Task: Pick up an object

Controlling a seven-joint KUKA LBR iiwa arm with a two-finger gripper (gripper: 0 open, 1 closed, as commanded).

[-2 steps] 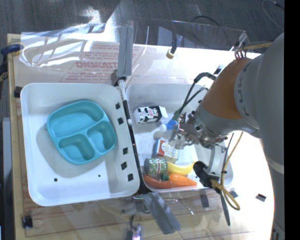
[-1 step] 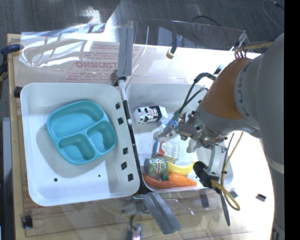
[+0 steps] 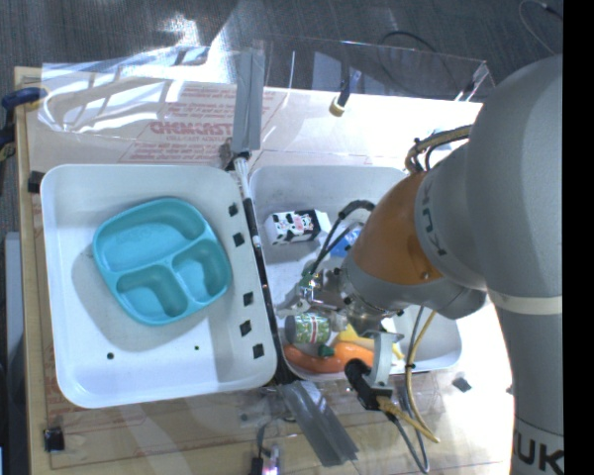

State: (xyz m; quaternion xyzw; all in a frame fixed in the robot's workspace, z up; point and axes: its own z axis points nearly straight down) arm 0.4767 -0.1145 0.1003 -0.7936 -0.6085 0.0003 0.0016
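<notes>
Where the grey arm with its orange band (image 3: 401, 250) bends down into the right bin (image 3: 277, 181), the hand (image 3: 322, 300) sits low among a small cluster of things, and whether it is spread or closed I cannot tell, since the wrist and cables cover it; just below the hand lies a small can (image 3: 310, 329) on its side, with a green label and a silvery end turned toward the left bin; touching the can from beneath is an orange carrot-like piece (image 3: 322, 359), smooth and rounded, lying against the near wall of the right bin; up and to the left of the hand, apart from it, rests a small white carton with black patches (image 3: 295, 227); well to the left of the hand, across the divider, a turquoise three-compartment plate (image 3: 160, 259) lies flat in the left bin (image 3: 64, 191); both bins stand on the counter (image 3: 129, 117).
</notes>
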